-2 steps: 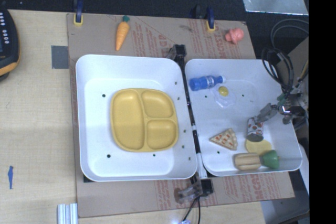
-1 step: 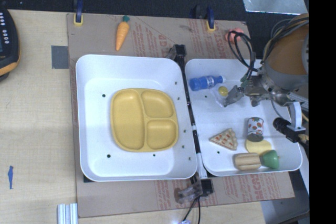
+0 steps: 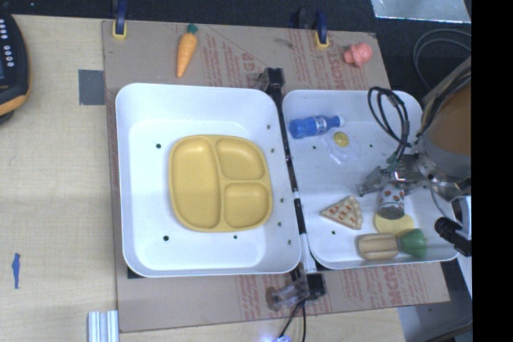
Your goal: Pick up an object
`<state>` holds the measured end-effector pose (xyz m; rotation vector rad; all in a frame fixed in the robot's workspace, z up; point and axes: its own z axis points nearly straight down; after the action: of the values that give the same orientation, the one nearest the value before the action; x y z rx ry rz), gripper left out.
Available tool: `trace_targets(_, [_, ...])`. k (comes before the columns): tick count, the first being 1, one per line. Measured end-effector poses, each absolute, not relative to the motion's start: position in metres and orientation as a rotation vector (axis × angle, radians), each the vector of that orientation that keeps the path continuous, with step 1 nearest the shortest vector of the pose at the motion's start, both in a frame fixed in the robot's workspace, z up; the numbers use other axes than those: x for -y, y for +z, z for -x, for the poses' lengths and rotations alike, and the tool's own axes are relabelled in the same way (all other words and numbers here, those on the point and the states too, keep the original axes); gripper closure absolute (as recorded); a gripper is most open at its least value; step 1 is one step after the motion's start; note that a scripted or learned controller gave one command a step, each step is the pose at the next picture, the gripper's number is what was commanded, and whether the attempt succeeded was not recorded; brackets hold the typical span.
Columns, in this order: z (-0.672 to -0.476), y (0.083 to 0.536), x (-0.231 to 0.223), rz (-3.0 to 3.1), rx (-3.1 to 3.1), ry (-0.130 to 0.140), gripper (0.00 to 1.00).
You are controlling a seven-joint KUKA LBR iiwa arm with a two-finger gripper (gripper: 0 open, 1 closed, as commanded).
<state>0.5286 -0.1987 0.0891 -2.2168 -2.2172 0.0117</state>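
Note:
My gripper (image 3: 393, 182) hangs low over the right part of the right bin (image 3: 321, 104), with the arm coming in from the right. Directly below it is a small spotted cup-like thing (image 3: 390, 203), standing by a yellow disc (image 3: 394, 222). A pizza slice toy (image 3: 343, 212) lies to the left of them. A tan bread roll (image 3: 377, 245) and a green piece (image 3: 413, 241) lie at the bin's near edge. A blue bottle (image 3: 313, 126) and a small yellow piece (image 3: 341, 139) lie toward the far side.
The left bin (image 3: 144, 116) holds a yellow divided plate (image 3: 218, 181). A toy carrot (image 3: 186, 50) and a pink toy (image 3: 358, 54) lie on the board behind the bins. A black cable (image 3: 388, 112) loops over the right bin.

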Motion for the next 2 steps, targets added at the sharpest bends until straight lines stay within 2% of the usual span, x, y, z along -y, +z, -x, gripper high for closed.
trace_targets(1, [-0.573,0.092,0.123,2.207,2.236,-0.003,0.0])
trace_targets(2, [-0.635,0.093,0.217,2.226,2.227,0.001,0.0])
